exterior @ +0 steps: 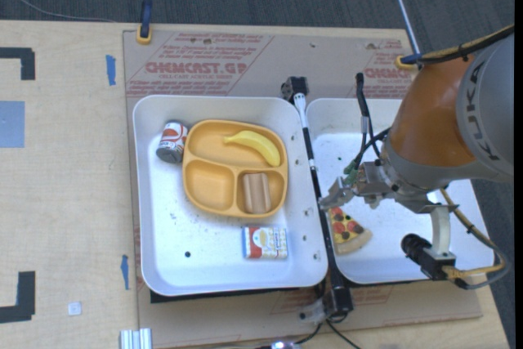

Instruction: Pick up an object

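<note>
A flat pizza slice (pixel 349 230), triangular with dark dots, lies at the near left of the right bin (pixel 384 270), just under the tool (pixel 341 194); whether the tool is spread or pressed together I cannot tell. In the left bin (pixel 155 257), a small carton (pixel 265 243) lies nearest. Beyond it a yellow divided plate (pixel 208 184) holds a brown sausage (pixel 256 192) and a curved banana (pixel 254 145), a can (pixel 171 141) beside its left rim.

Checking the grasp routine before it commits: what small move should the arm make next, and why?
Probably a short descent onto the pizza slice. The gripper sits in the right bin just above the slice's upper end, with nothing visibly held, so lowering there seems the nearest chance to grasp something.
</note>
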Robot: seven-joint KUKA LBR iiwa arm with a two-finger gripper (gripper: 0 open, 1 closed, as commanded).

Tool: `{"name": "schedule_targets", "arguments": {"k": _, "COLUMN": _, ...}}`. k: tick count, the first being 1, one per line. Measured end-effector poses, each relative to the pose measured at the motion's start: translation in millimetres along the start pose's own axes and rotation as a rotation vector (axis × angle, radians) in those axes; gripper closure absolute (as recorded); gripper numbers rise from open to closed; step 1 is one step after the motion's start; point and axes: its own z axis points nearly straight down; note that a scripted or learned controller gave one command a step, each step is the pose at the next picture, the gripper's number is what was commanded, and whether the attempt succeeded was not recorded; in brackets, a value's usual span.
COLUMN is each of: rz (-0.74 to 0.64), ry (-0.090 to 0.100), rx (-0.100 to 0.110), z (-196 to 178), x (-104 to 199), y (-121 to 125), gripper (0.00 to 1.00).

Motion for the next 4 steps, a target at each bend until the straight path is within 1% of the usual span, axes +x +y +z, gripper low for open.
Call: {"name": "schedule_targets", "arguments": {"k": 4, "rz": 0.0, "ry": 0.0, "rx": 0.0, "z": 0.0, "x": 0.0, "y": 0.0, "gripper": 0.0}}
